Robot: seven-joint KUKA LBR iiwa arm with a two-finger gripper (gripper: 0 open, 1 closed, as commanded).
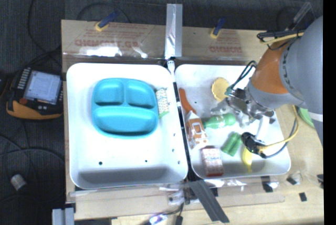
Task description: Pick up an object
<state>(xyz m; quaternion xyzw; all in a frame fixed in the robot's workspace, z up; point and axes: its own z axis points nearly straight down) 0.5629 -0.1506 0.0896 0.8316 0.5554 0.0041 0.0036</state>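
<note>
Two shallow white bins sit side by side on the bench. The left bin (79, 166) holds a blue divided plate (126, 106) lying flat toward its far half, and a small pale speckled packet (162, 101) rests just beside the plate's right rim, against the bin's right wall. The right bin (278, 163) holds the clutter. An orange strip (185, 100) lies along its left wall near the far corner, with an orange and white packet (195, 132) just below it and a small red and white box (211, 160) at the near left corner. A yellow round piece (220, 88) sits near the far edge, in the middle. A light green bottle-shaped object (218, 122) lies on its side near the centre of the bin, a darker green block (231, 144) lies tilted nearer the front edge, and a yellow object (245, 158) rests just to the right of that block, near the front wall. The arm (294, 69) comes in over the right side of this bin, its orange band above the wrist. The gripper (242, 109) hangs low over the middle of the bin, just right of the light green object; whether it touches it, and whether it is released or clenched, I cannot tell, since the wrist and cables hide it.
</note>
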